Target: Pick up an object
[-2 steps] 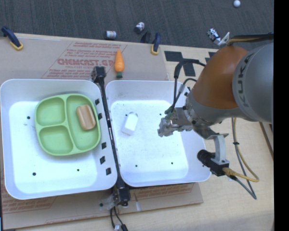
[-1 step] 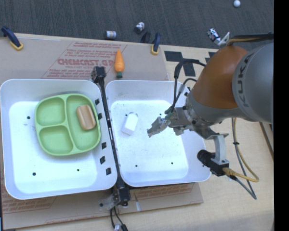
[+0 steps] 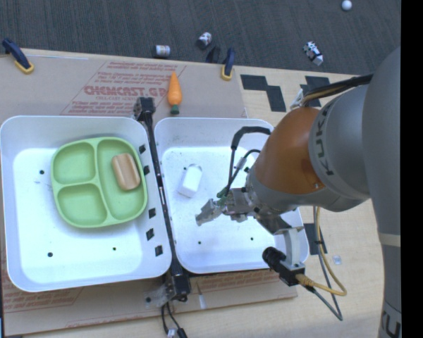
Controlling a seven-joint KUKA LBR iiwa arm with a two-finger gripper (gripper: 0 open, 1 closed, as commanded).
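A small white block (image 3: 191,180) lies in the right bin (image 3: 197,255), toward its upper left. My gripper (image 3: 210,213) hangs over the middle of that bin, just below and to the right of the block, a short gap apart from it. A green divided plate (image 3: 77,203) sits in the left bin (image 3: 28,259), with a tan bread-like piece (image 3: 126,171) in its right compartment. The grey arm with its orange band (image 3: 292,160) covers the right side of the right bin.
An orange carrot toy (image 3: 174,90) lies on the cardboard behind the bins. Black clips (image 3: 145,108) run along the seam between the bins. Cables (image 3: 324,287) trail off the bench at the lower right. Small parts (image 3: 204,39) lie scattered on the dark floor beyond.
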